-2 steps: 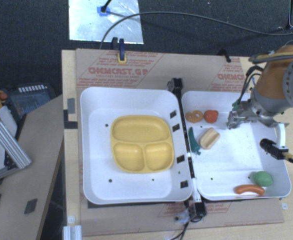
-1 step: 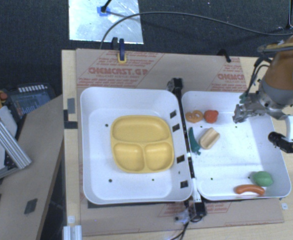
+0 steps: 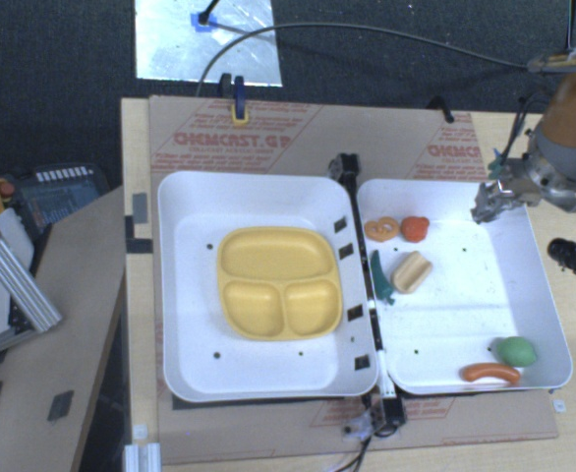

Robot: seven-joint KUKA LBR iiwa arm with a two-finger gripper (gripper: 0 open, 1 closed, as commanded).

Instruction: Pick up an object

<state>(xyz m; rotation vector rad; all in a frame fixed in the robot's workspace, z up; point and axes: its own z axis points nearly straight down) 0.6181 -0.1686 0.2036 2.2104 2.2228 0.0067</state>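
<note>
Counter [image 3: 298, 131] bears two white bins. Left bin [image 3: 185, 264] holds a yellow divided tray [image 3: 276, 281]. Right bin [image 3: 494, 283] holds a bread roll [image 3: 412, 270], green ball [image 3: 516, 351], sausage [image 3: 489, 373], pretzel [image 3: 381, 228] and tomato [image 3: 416, 228]. Pincer [image 3: 491, 203] hangs over the right bin's far right corner; its opening cannot be told, nothing seen held.

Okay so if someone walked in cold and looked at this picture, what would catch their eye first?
Probably the yellow divided tray, sitting alone in the middle of the left bin. Next come the small bright toy foods scattered in the right bin: a red tomato and a pretzel near its far left corner, a green ball and a sausage at its near edge. The tool hovers over that bin's far right corner.
</note>
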